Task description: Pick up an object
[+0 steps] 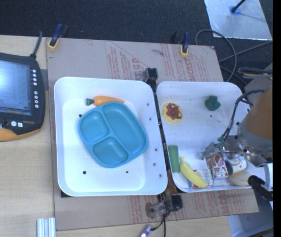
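Left bin (66,132): holds a blue divided plate (112,134) set at a slant near the middle, with a toy carrot (106,100) touching its far rim. White floor lies open around the plate, widest along the near and left walls. No arm is over this bin.

Divider (158,132): the two bins meet here. The right bin's items crowd this edge at the near end.

Right bin (199,89): a small pizza disc (172,112) lies near the divider at the far side. A green block (173,158) stands just beside the divider, and a banana (192,174) lies beside it, toward the near wall. A printed packet (218,168) lies next to the banana, directly under the tool. A dark green lump (212,103) sits alone at the far side, well apart from the rest. A pale rounded item (238,178) rests at the near right wall.

Gripper (215,151): low over the near right part of the bin, above the packet. Whether the jaws are spread or closed, and whether they have hold of anything, cannot be told; metal and packet print blur together.

Assessment: the likely target is the packet or the banana. A good pick calls for a straight descent centred on one item, as the neighbours nearly touch. The near wall and right wall leave little side room; the bin's centre is open for lifting clear.
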Action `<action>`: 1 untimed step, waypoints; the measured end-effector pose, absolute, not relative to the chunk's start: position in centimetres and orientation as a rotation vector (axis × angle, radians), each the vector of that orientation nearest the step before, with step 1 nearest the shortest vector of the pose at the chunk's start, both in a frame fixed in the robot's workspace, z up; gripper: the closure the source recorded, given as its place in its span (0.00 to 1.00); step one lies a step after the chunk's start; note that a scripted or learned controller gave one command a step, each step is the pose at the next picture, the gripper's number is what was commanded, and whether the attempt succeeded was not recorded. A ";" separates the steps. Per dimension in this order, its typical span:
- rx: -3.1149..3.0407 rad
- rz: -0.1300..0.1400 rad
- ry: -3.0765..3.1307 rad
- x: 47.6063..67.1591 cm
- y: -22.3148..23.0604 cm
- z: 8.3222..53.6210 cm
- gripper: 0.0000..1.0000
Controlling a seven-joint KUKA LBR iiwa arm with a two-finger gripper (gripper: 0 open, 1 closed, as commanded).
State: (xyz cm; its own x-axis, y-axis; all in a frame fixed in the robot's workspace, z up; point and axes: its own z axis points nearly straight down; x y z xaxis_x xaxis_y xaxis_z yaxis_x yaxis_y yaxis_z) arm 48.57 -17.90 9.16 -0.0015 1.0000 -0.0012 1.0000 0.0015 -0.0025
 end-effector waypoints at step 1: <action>-2.213 0.005 -2.229 48.6 -17.9 10.2 1.00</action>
